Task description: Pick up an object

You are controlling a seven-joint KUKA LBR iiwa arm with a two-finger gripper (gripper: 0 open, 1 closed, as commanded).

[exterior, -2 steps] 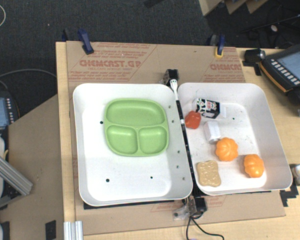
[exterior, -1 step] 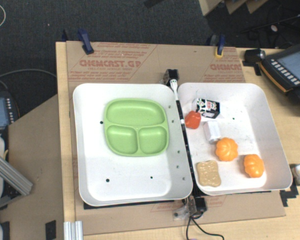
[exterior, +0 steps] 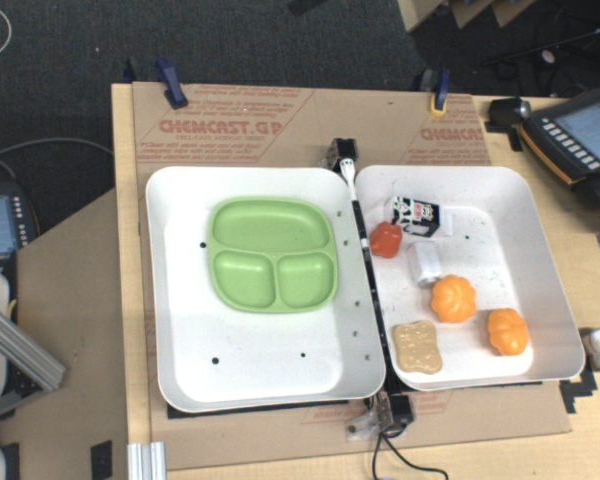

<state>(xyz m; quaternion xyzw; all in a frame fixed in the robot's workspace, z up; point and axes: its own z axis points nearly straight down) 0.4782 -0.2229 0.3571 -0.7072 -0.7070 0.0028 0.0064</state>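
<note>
Two white bins sit side by side. The left bin [exterior: 180, 298] holds a green tray [exterior: 273, 253] with three parts. The right bin [exterior: 540, 258] holds small things — a red block [exterior: 385, 239], two orange pumpkins [exterior: 453, 298] [exterior: 507, 331], a tan cracker [exterior: 417, 347] near the front edge, a black-and-white box [exterior: 416, 214].
</note>
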